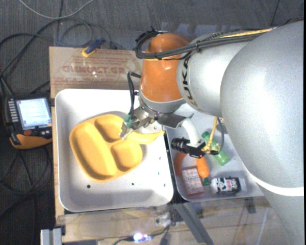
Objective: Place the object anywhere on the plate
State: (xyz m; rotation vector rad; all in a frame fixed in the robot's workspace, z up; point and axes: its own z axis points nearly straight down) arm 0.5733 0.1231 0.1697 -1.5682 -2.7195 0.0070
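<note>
Camera view, single entry. Tool: two-finger gripper (128,125) on the grey arm with the orange wrist band (160,75), reaching in over the left of two shallow white plastic bins (66,188); whether the tool is released or clenched cannot be told, as its tip is small and dark against what lies under it. Directly beneath and to the tool's left: yellow-orange moulded plastic plate with three compartments (99,147), lying flat on the bin floor, its upper right rim right at the tool tip. Just to the tool's right and slightly below: pale yellow curved object, banana-like in shape (150,136), touching or overlapping the plate's right rim; whether it is held or merely lying there cannot be told. Judged handling: light, smooth-skinned, likely a stiff plastic toy, prone to slip or roll on its curve; best taken across the narrow middle of the curve, not at the tapering ends. Farther to the tool's right, in the second white bin (245,193): orange carrot-shaped piece (203,168), green item (219,154), small red-and-white packet (192,180), small black-and-white box (227,185), all well apart from the plate. Beyond the tool's left, off the bench: handheld control pendant with lit screen (29,114).
</note>
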